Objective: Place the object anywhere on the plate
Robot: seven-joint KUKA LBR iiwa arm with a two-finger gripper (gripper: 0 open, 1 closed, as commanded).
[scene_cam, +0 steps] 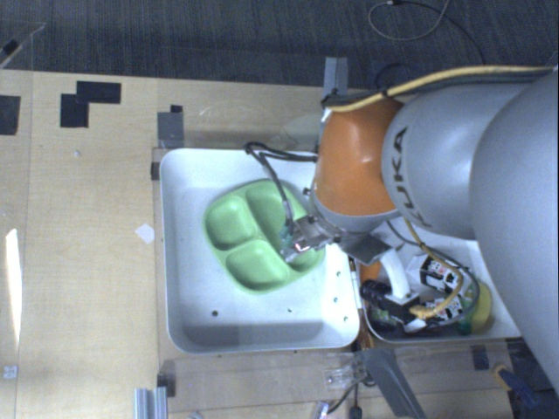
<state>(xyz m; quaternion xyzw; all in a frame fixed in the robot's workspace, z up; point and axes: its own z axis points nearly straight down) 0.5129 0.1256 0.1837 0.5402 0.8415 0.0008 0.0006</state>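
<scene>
Plate: green sectioned plastic plate [249,234] sat in the left white bin [188,321].
Tool: the tool [301,241] hovered over the plate's right edge; grip state couldn't be told.
Object: hidden beneath the tool; weight, stiffness and grasp spot couldn't be judged.

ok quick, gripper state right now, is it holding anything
Gripper: cannot be told. It sits low over the right edge of the green plate in the left bin; no object is visible in it.
</scene>
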